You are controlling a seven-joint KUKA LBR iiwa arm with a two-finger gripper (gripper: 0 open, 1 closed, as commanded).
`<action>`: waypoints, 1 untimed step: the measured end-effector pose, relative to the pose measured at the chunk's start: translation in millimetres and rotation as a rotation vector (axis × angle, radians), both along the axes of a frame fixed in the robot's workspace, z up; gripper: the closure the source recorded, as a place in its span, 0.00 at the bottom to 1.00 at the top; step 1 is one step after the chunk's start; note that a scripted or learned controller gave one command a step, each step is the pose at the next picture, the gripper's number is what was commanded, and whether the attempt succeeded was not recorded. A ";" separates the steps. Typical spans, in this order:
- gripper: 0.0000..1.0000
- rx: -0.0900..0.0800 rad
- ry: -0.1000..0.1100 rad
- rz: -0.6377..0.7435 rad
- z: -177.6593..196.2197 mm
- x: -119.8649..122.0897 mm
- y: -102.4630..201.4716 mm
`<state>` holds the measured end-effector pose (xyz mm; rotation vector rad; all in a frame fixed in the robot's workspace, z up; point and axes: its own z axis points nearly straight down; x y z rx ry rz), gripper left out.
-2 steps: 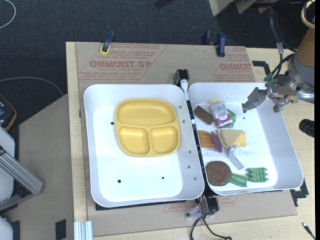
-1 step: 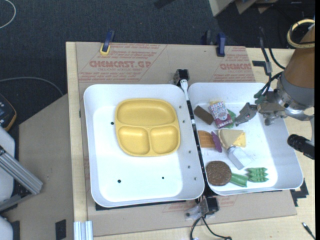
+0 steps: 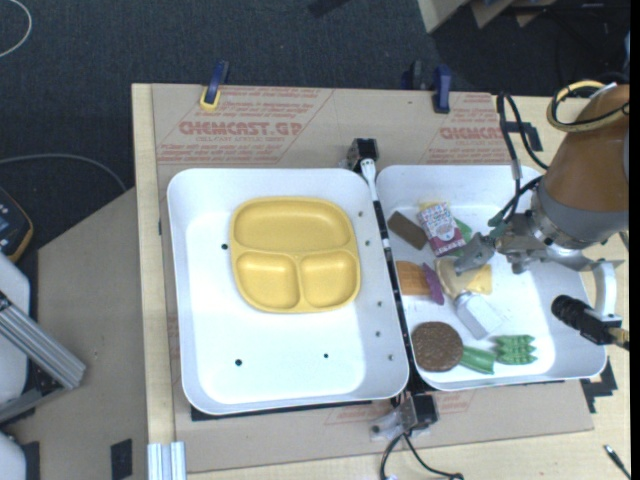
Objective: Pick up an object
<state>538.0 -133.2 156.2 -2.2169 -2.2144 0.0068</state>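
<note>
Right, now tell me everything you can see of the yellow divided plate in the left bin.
The yellow plate is a rounded rectangle that looks like matte plastic, with a raised rim and three compartments: one wide section along the far side and two smaller ones on the near side. Nothing lies in it. It sits flat, right side up, on the floor of the left bin, toward the bin's far half, touching only the bin floor.

You are looking at a robotics lab bench. A protective-film board (image 3: 300,118) printed "CHEMCAST GP" is clamped at the top by a yellow clamp (image 3: 212,90) and a blue clamp (image 3: 440,86). Loose cables (image 3: 60,163) cross dark carpet (image 3: 150,18) at upper left; an aluminium extrusion (image 3: 40,343) sits at lower left.
</note>
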 end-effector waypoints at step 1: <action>0.00 0.000 -0.001 0.001 -45.8 -2.1 7.9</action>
